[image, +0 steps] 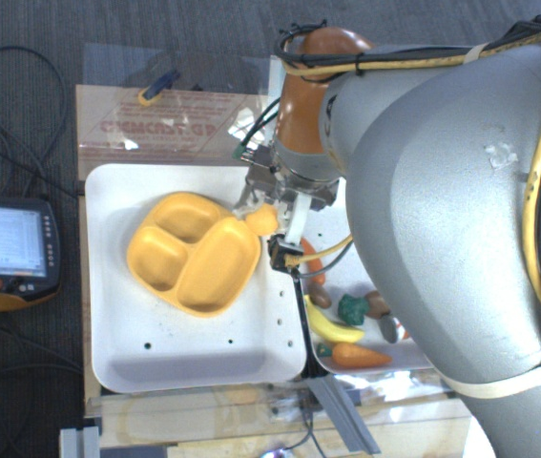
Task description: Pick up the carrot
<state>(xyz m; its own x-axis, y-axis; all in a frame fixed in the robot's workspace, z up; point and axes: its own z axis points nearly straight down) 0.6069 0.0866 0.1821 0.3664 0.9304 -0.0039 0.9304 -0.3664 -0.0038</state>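
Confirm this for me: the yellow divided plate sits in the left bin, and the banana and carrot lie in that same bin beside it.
Not quite. The camera view shows the yellow divided plate in the left bin, but the banana and carrot lie in the right bin, across the divider from the plate, near the green toy.

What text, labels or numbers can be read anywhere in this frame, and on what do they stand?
Cardboard sheet behind the left bin: reddish printed lettering, too blurred to read.
Pendant on the floor at left: lit screen with lines, too small to read.
No other text is legible.
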